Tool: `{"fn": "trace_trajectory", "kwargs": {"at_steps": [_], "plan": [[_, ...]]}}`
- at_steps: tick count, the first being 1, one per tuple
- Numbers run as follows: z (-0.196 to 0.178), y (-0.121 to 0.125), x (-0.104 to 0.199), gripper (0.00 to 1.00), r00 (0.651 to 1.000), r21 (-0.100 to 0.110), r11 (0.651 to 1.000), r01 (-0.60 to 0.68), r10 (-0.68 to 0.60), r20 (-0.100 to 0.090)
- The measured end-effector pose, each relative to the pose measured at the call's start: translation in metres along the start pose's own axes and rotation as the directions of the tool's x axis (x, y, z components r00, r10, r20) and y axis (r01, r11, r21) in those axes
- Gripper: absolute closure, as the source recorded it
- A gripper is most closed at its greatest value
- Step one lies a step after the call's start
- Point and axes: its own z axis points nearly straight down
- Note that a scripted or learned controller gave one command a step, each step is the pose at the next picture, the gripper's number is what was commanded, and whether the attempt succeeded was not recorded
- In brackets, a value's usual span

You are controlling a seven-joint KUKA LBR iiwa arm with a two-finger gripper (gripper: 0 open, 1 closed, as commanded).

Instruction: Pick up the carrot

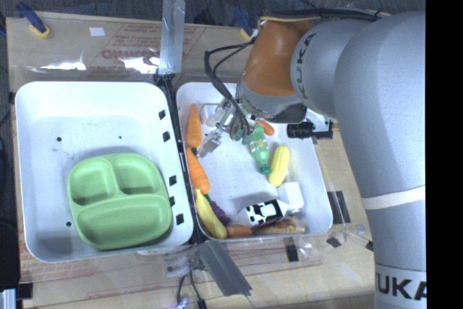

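- The gripper (217, 132) hangs over the upper left part of the right bin (318, 177), its fingers spread a little way apart with nothing between them — it holds nothing.
- Two orange pieces lie along the bin's left wall: an upper carrot (193, 125) just left of the fingertips, and a lower carrot (198, 170) below it, running down toward a banana (208, 217). Which one the program means I cannot tell.
- The upper carrot lies close against the wall, so one finger may land on the rim or on the carrot's top instead of sliding down beside it — a likely cause of a failed close.
- The fingers look offset to the right of the carrot; closing from here would probably catch air.
- A smooth tapered shape may squirt out of a pinch near its thin end.
- Other things are close by: a corn cob (279, 164), a green bottle (259, 148) and a black-and-white cow toy (264, 213). The wrist could nudge the bottle as it shifts.
- The left bin (36, 155) holds a green tray (119, 200), well apart from the work.
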Motion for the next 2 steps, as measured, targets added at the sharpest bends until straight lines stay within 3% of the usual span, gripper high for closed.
{"fn": "trace_trajectory", "kwargs": {"at_steps": [1, 2], "plan": [[-0.009, 0.002, -0.003, 1.00, 1.000, -0.003, 1.000, 0.007, -0.007, 0.016], [-0.094, 0.096, 0.022, 1.00, 0.985, -0.006, 0.985, -0.174, 0.174, 0.011]]}}
